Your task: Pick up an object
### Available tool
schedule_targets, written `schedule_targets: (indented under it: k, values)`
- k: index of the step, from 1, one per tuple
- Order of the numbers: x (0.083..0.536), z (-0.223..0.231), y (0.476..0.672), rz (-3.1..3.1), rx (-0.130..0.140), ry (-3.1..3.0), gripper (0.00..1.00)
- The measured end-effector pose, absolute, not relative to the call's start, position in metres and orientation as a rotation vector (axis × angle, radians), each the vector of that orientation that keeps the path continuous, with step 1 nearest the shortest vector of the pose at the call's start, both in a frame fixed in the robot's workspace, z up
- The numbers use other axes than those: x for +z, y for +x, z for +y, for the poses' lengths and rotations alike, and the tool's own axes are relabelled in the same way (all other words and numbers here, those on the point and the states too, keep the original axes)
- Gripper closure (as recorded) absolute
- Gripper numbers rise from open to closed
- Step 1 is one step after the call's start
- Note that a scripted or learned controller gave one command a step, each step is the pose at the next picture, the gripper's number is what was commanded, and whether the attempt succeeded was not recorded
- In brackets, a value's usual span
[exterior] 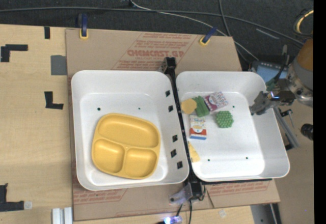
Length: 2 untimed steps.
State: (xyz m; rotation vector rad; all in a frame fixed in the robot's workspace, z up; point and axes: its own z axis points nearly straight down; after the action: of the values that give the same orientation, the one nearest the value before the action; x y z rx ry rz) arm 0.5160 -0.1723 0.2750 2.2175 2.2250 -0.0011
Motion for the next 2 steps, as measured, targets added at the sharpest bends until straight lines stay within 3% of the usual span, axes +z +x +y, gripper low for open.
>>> schedule_targets:
  k: [2]
  values:
    - [0.267,-0.07,0.555,2.23,-0.001,2.215,1.0]
